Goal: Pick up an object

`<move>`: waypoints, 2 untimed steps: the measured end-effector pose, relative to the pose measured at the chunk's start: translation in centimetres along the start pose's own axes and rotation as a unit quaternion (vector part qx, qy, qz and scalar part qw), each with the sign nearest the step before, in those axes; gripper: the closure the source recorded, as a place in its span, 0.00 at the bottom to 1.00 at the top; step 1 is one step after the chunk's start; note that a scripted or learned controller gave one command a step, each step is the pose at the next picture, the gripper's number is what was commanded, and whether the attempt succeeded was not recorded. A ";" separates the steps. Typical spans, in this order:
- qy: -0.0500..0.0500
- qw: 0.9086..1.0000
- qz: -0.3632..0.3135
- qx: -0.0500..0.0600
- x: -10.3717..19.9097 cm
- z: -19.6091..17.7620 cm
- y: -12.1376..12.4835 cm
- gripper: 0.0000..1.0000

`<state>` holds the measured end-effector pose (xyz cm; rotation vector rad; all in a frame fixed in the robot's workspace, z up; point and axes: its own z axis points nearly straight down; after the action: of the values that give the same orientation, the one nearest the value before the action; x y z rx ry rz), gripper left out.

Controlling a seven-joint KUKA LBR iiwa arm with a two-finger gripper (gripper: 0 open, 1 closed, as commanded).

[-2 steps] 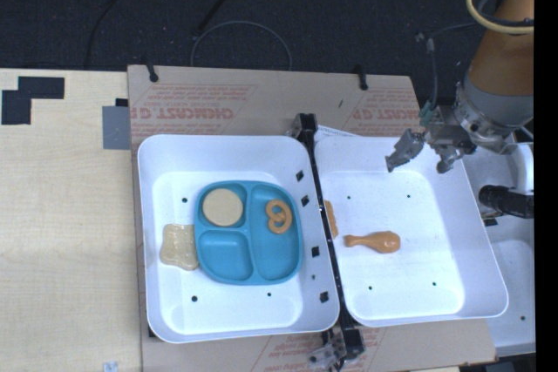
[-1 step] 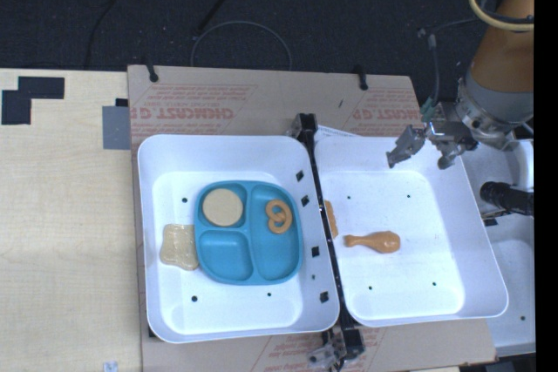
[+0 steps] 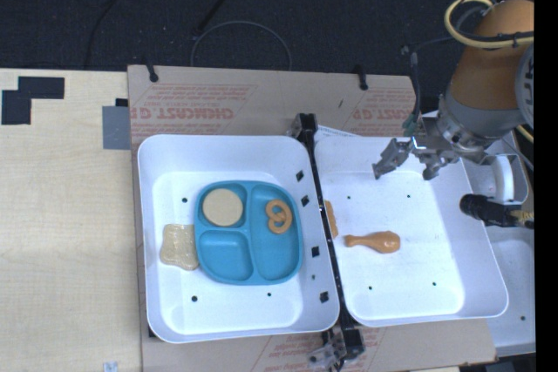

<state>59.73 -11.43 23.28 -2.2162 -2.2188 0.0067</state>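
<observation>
Two shallow white bins sit side by side on your bench: the left bin (image 3: 166,187) at centre-left of the frame, the right bin (image 3: 436,274) at centre-right. In the left bin you see a blue divided plate (image 3: 248,261) carrying a round tan cracker (image 3: 221,206) in its upper-left compartment and a pretzel (image 3: 279,216) in its upper-right one. A pale slice of bread (image 3: 179,246) lies touching the plate's left edge. In the right bin, a tan drumstick-shaped toy (image 3: 375,241) lies on the floor, left of centre. Your gripper (image 3: 408,161) hangs over the upper edge of the right bin, its two fingers spread apart with nothing between them, well apart from the drumstick below it in the frame.
</observation>
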 end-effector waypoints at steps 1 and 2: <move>0.000 1.000 0.000 0.001 0.9 5.0 0.3 0.00; 0.000 1.000 0.000 0.001 1.3 11.3 -0.4 0.00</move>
<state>59.22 -10.14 12.01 -2.2150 -2.2165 0.0089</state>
